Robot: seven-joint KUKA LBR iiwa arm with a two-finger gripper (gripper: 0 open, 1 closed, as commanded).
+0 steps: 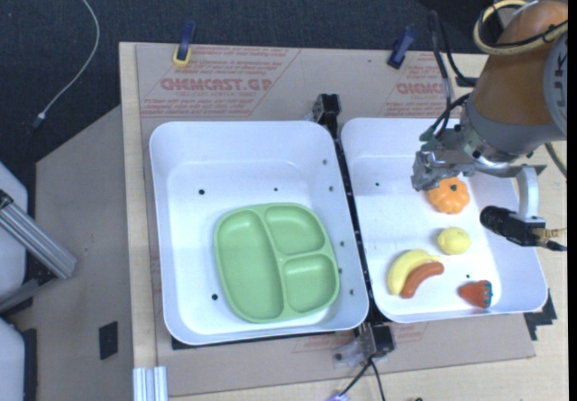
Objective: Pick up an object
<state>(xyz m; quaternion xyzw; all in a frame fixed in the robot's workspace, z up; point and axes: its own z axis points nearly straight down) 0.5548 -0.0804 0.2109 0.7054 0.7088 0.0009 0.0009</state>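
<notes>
My gripper (439, 176) sits in the upper part of the right bin (379, 142), directly over the small orange pumpkin-like fruit (449, 196), whose top edge it covers. Whether it is released or clenched I cannot tell from this slanted view, and I cannot tell whether it touches the fruit or only hangs above it. My arm (518, 75) enters from the upper right of the frame, its orange band bulking above the grey wrist.

Below the orange fruit, toward the lower right, lies a yellow lemon (453, 241), apart from it. Left of and below the lemon lies a banana (403, 268), with a reddish-orange sausage-shaped piece (422, 277) resting against it (the two touch). At the lower right corner of that bin lies a red strawberry-like item (476, 293) with a green end, near the rim. A black part (507, 225) attached to my wrist hangs just right of the fruit and above the lemon, crowding that side.

The left bin (180, 165) holds a green divided plate (275, 260) with three compartments, in its lower middle. A black clip (326, 108) sits at the top of the seam between the bins, and blue clamps (185, 43) hold the board's far edge.
</notes>
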